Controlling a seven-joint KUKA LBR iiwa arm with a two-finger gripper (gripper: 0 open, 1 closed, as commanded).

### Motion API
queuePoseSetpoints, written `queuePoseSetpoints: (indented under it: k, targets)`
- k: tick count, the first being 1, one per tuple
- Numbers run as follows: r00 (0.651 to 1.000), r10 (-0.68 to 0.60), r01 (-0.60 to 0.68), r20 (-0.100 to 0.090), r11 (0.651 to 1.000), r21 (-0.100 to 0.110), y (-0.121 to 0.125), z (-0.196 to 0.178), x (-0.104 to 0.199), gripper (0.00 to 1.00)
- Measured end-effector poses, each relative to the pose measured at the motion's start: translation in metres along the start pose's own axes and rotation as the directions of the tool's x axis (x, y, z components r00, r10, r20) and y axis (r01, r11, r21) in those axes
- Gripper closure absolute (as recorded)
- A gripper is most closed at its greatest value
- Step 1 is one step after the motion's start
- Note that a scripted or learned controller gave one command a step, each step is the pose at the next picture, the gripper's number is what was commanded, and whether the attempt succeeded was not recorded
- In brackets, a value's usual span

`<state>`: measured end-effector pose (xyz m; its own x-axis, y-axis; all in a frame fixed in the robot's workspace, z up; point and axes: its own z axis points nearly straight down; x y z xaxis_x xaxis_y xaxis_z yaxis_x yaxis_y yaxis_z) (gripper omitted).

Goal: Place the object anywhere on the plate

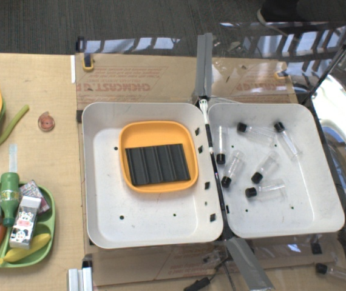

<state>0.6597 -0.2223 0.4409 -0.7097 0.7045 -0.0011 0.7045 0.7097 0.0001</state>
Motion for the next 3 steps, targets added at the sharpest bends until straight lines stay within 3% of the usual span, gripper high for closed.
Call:
queuePoseSetpoints:
  k: [1,2,3]
  targets:
    - [0.864,-0.504,0.504,0.0,0.864,-0.002,-0.016,0.048,0.017,0.0]
    - [0.634,-0.773,0.773,0.003,0.634,-0.002,-0.016,0.072,0.017,0.0]
    - [0.293,-0.956,0.956,0.006,0.293,0.0,0.001,0.073,0.0,0.0]
